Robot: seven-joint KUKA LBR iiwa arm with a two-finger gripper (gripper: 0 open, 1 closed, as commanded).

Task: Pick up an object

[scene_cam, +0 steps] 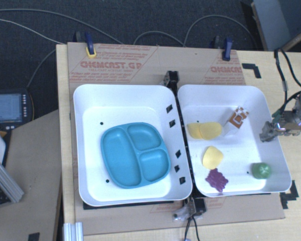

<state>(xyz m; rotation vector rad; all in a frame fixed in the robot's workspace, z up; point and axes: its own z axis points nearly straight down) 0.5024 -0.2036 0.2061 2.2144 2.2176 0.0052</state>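
Progress: nothing had been lifted, by the look of it; every object lay on a bin floor, so the reach, the grasp and the lift all appeared to be left
Gripper (269, 133): sat at the outer right rim of the right bin (226, 92), just outside its wall, carrying nothing that could be seen; how wide it stood could not be told at that size and angle
Candidates in the right bin: a green ball (261, 170) near the front right corner, a purple bunch (217, 179) at the front, a yellow lump (212, 157) mid-floor, a flat yellow piece (204, 130) by the left wall, a small brown and white packet (238, 118) toward the back
Nearest to the gripper: the packet and the green ball, both well apart from it
Looks: the ball round and smooth, likely to roll; the purple bunch knobbly; the packet small and tilted
Left bin (115, 97): held a blue divided tray (134, 154), lying flat
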